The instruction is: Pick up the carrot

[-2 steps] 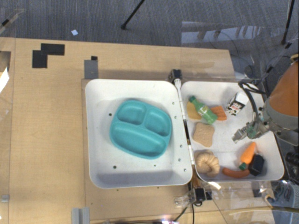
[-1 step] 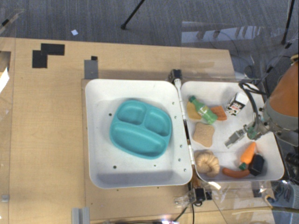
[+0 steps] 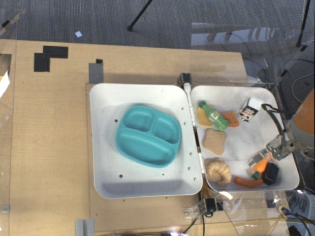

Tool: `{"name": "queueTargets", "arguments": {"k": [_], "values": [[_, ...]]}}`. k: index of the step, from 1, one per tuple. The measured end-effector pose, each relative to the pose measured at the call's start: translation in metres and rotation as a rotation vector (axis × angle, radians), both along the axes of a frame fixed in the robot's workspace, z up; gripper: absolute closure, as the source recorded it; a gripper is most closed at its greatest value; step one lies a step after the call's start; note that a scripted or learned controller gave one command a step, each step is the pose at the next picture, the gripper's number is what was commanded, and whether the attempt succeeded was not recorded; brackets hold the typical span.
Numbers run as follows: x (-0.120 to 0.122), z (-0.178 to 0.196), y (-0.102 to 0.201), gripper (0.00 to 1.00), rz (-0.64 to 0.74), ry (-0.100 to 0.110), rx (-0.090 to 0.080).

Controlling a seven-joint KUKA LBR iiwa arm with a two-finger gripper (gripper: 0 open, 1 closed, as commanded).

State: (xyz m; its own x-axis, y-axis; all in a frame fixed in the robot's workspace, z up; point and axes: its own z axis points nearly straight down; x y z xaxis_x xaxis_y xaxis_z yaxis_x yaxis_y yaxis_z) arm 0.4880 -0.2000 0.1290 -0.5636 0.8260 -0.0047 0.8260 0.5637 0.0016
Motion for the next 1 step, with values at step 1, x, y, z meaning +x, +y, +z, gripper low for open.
{"name": "queueTargets", "arguments": {"k": [1], "values": [[0.0057, -0.0382, -0.0063, 0.0, -0.246, -0.018, -0.002]]}}
